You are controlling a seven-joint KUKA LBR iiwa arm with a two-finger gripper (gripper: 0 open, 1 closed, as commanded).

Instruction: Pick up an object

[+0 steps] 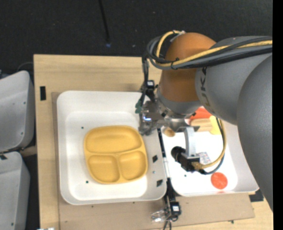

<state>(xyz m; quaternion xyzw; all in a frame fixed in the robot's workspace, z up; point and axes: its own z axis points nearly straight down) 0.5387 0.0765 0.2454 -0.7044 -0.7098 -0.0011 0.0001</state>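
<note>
White left bin [64, 143] with yellow tray [115, 153] central, margins open all round

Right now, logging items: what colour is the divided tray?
Yellow divided tray, clearest in the camera view.

Little can be read here. On the grey arm [237, 75], just right of the orange band [182, 71], dark upright letters stand on the casing; they look like part of the maker's name, but the cables cross them and only a stroke or two comes through. A small white tag [202, 156] with a red mark hangs by the cable over the right bin [237, 183], below the orange band; its print is too small to make out. No other text, number or sign is legible.
</note>
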